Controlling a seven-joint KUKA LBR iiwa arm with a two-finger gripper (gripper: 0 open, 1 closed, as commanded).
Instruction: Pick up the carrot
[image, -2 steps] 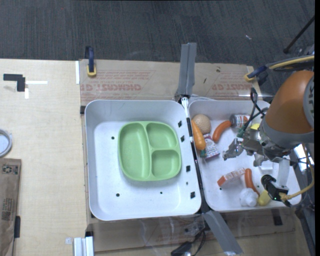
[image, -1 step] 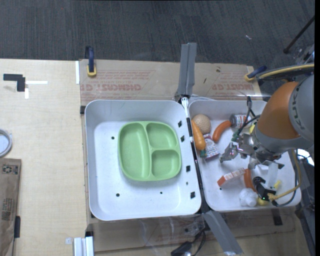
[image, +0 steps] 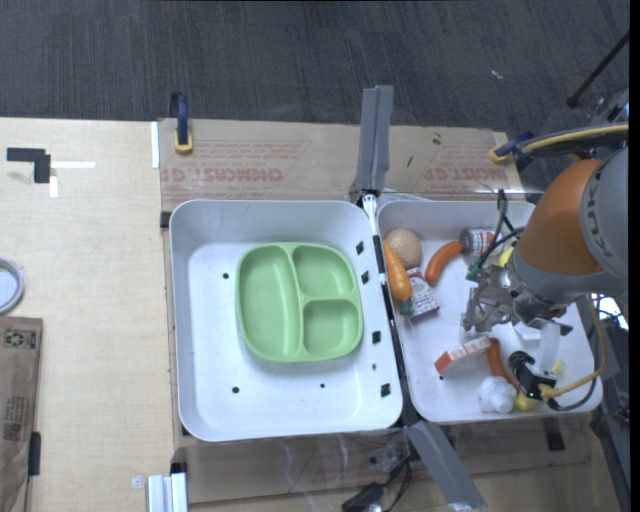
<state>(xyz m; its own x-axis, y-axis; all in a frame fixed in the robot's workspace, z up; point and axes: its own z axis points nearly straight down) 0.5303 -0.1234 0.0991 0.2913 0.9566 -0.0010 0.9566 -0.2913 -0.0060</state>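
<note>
The long orange carrot (image: 397, 272) lies in the right-hand shallow white bin (image: 445, 405), hard against its left wall, just below a round tan potato-like lump (image: 403, 244). Its long axis runs up and down the view, leaning slightly, thick end toward the bottom. The metal two-finger pincer (image: 484, 312) hangs over the middle of the same bin, so the carrot lies to its left in the view and a little farther up, with a small printed packet (image: 422, 300) between them. A reach would likely have to travel leftward and close across the carrot's narrow width. The grey arm covers most of the pincer, so I cannot tell how it stands; nothing visibly sits in it.
</note>
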